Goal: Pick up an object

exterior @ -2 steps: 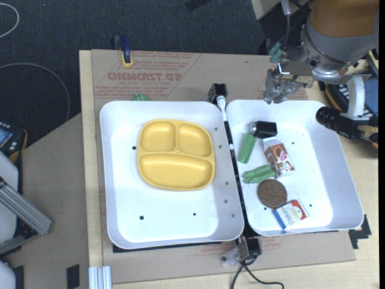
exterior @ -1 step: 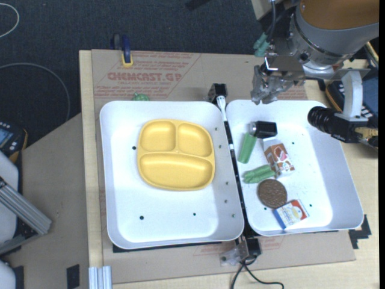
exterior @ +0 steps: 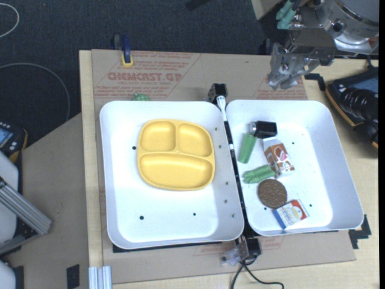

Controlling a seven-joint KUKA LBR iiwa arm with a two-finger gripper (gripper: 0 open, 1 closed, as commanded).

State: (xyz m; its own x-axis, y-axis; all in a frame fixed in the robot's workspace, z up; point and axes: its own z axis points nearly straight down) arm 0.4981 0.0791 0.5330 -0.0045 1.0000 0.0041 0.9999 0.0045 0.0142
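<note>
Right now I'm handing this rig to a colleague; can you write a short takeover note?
Claw: above the bench behind the right bin, outside its far rim, nothing seen between its fingers.
Right bin holds: two green pieces, a black block, a red-and-white packet, a brown disc, a blue-edged packet.
Left bin: yellow divided plate.
Done: nothing picked.
Left: descend, grasp one object, lift.

A yellow divided plate (exterior: 176, 154) lies in the left bin (exterior: 117, 179); a blue-and-yellow clamp (exterior: 126, 51) grips the bench's far edge.
</note>
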